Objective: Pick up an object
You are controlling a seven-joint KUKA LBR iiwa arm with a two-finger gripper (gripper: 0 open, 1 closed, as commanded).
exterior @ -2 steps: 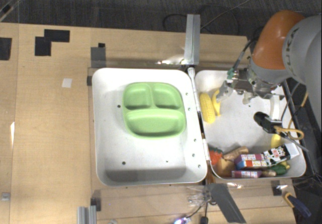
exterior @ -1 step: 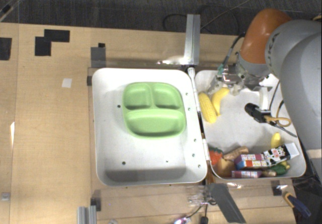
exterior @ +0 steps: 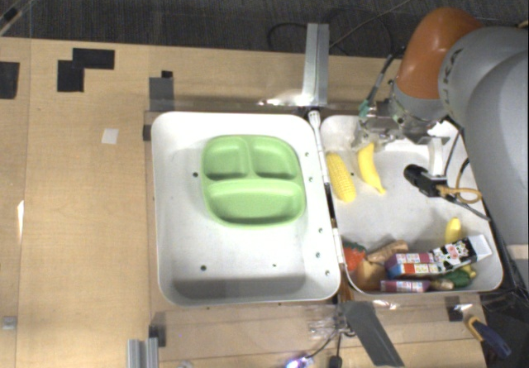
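Camera view puts the hand [exterior: 374,128] at the upper part of the right bin [exterior: 397,193], right of centre in the frame, hanging just above the top end of a banana [exterior: 370,168]. Whether its fingers are spread or pressed together I cannot tell; they are small and blurred against the white wall, and nothing shows between them.

The banana, the likely target, lies in the upper left of that bin, its long axis running nearly up and down the frame, the upper end under the hand and the lower end leaning slightly to the right. Just beside it on the left lies a corn cob [exterior: 340,177], roughly parallel.

Risks, as I judge them: the hand seems set over the banana's tip rather than its middle, so a closing pinch could slip off the taper or tilt the fruit out. The corn cob is close enough that a finger could land on it or nudge it. The bin's back wall is near too, and could block a finger on the way down.

The left bin [exterior: 173,217] bears a green divided tray [exterior: 252,179].
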